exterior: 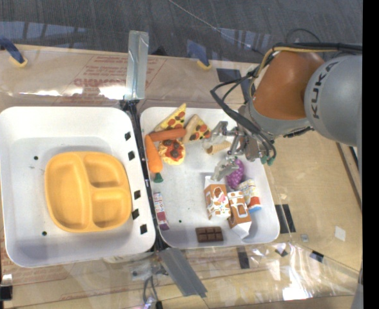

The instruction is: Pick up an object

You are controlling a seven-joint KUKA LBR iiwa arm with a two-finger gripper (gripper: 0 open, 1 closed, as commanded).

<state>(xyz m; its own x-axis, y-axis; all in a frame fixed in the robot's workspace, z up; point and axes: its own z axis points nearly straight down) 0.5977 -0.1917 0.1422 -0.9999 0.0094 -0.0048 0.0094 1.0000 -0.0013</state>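
Note:
My gripper (223, 150) hangs low over the upper right part of the right bin (183, 219). It is open, with one metal finger (220, 132) toward the back and the other (225, 168) toward the front. A small tan toy piece (215, 148) lies between them on the bin floor. A purple bunch of grapes (237, 174) sits just beside the front finger. Two pizza slices (175, 119) (198, 129), a red sausage (165, 135) and an orange carrot (153, 154) lie to the left of the gripper.
Two small cartons (215, 200) (239, 211), a little bottle (252, 196) and a chocolate bar (209, 235) lie toward the right bin's front. The left bin (9, 172) holds a yellow divided plate (86, 190). A cable bundle (231, 92) loops off the wrist.

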